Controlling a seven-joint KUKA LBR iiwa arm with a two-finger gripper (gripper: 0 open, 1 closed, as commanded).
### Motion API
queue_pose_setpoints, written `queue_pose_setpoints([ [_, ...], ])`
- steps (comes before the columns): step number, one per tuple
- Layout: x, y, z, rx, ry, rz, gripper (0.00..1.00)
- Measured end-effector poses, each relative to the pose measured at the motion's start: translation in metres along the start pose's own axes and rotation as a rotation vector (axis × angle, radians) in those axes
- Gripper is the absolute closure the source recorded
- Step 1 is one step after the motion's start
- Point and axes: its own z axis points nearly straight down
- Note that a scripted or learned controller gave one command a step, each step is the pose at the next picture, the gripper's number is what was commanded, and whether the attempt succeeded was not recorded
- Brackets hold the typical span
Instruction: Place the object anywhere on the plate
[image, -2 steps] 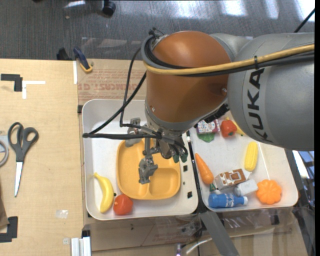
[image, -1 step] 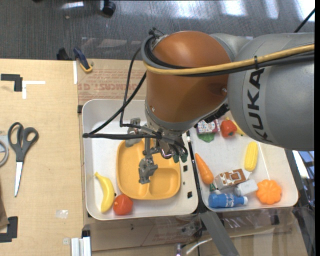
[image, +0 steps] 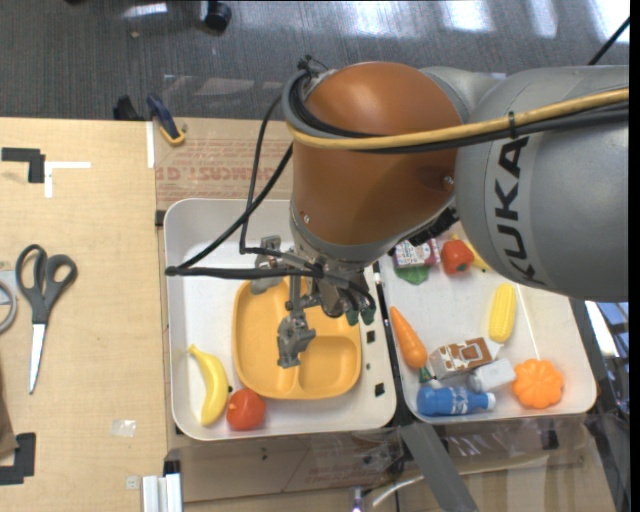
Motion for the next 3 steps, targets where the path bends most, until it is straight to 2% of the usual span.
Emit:
queue_pose_setpoints([
  [3, 0.0, 0.0, 0.0, 0.0, 0.0, 0.0, 0.0],
])
